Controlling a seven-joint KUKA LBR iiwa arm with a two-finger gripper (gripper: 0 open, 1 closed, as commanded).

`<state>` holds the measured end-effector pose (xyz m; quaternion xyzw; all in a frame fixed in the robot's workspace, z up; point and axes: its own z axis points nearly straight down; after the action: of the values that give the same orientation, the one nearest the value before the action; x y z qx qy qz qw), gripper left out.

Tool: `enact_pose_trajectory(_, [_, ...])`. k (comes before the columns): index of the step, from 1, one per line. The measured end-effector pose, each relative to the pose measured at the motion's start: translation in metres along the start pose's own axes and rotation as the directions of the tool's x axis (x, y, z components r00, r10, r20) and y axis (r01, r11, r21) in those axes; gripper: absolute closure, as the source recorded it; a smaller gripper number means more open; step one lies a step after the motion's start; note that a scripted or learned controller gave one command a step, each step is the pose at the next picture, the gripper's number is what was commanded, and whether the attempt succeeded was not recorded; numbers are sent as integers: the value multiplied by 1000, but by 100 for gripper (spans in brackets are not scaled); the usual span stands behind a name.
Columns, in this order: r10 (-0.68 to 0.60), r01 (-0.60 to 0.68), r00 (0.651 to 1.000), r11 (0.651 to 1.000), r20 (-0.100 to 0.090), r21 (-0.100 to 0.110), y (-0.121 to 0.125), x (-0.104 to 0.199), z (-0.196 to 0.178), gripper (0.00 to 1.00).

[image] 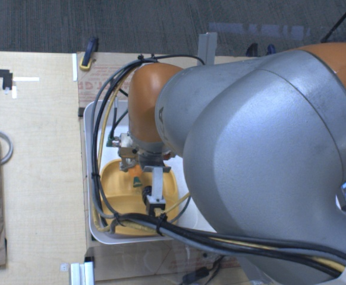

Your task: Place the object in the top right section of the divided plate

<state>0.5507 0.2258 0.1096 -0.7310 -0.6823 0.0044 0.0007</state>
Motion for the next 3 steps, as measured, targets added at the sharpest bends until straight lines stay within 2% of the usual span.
enact_pose_trajectory(1, [737, -737, 676, 676, -25, 1, 76, 12, 1, 100])
enact_pose_trajectory(2, [675, -676, 737, 737, -41, -19, 38, 7, -1, 100])
enact_pose_trajectory(3, [340, -340, 941, 941, -3, -2, 1, 2, -15, 100])
